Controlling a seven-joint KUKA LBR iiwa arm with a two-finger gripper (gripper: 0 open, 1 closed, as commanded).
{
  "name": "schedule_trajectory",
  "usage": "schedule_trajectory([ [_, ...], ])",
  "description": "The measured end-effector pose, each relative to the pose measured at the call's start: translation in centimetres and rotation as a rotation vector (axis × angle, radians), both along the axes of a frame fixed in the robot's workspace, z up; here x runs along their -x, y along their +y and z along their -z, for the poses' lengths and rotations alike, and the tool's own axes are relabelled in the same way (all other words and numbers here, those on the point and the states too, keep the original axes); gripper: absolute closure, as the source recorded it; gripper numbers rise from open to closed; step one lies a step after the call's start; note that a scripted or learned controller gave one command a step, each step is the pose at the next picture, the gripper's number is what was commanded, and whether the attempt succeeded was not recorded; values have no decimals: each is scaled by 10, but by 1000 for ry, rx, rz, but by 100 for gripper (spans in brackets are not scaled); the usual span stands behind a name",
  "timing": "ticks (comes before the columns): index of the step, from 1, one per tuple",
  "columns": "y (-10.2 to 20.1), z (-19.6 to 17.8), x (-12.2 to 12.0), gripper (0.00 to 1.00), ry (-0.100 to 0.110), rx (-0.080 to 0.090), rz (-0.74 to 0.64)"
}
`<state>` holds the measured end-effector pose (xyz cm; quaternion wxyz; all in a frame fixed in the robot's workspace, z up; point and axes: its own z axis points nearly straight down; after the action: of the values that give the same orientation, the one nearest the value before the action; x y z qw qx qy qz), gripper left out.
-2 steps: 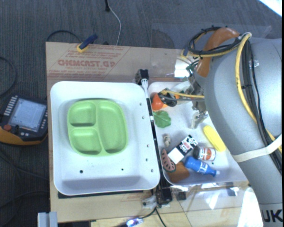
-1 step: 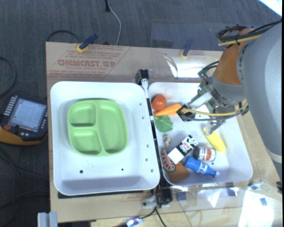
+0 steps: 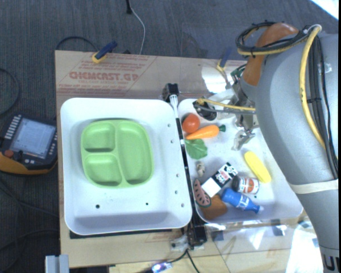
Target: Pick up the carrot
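Gripper (image 3: 244,136) hanging low in right bin (image 3: 275,162), finger state impossible to tell, nothing visibly held. Carrot (image 3: 203,132) lying just left, beside tomato (image 3: 190,121). Approach step: shift left, descend, close on carrot.

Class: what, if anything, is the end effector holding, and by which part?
Nothing: the end effector hangs right of the carrot, apart from it.
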<state>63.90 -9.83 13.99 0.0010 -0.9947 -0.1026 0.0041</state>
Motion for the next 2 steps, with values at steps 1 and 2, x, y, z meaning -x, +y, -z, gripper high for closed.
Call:
schedule_trajectory([
  [1, 1, 50, -2, 0, -11, 3, 0],
  [2, 2, 50, -16, 0, 4, 1, 1],
])
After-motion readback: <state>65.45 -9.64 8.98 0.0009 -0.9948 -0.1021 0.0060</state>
